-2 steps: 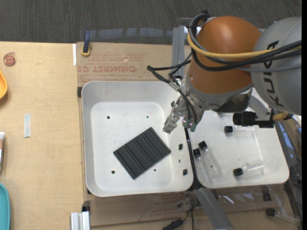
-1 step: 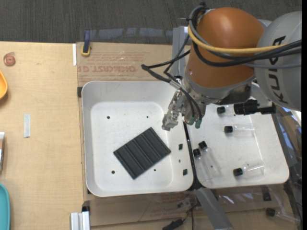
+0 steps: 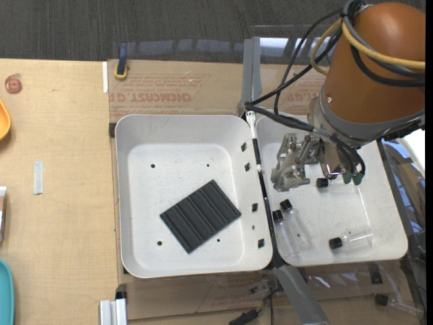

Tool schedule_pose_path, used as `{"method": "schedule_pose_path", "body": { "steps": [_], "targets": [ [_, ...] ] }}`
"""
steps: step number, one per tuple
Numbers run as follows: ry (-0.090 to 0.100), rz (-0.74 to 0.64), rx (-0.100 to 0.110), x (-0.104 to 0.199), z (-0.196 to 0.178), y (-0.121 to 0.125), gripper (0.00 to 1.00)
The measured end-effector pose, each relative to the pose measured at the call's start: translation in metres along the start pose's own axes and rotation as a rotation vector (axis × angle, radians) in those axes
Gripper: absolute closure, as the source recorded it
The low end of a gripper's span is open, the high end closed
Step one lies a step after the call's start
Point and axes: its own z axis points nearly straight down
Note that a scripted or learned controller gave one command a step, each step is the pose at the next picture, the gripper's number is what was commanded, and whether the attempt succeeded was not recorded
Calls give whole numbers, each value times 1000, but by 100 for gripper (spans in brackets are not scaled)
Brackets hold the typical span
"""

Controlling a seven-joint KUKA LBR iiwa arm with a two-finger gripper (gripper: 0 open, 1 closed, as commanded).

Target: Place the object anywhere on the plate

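Since nothing sits between the fingers, looks like pre-grasp: two clear vials (image 3: 352, 240) low in the right bin (image 3: 385, 249), dark ribbed plate (image 3: 200, 215) lower centre in the left bin (image 3: 128, 181). Hand (image 3: 292, 171) hovering above, slightly open, holding nothing. Next: drop onto a vial. Fingertips hard to make out.
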Motion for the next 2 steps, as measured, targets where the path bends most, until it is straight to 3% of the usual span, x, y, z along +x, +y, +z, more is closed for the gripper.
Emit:
{"method": "schedule_pose_path", "body": {
  "steps": [1,2],
  "targets": [
    [1,-444,-2,-60,55,81,100],
    [-1,-958,-3,-24,-6,66,100]
  ]
}}
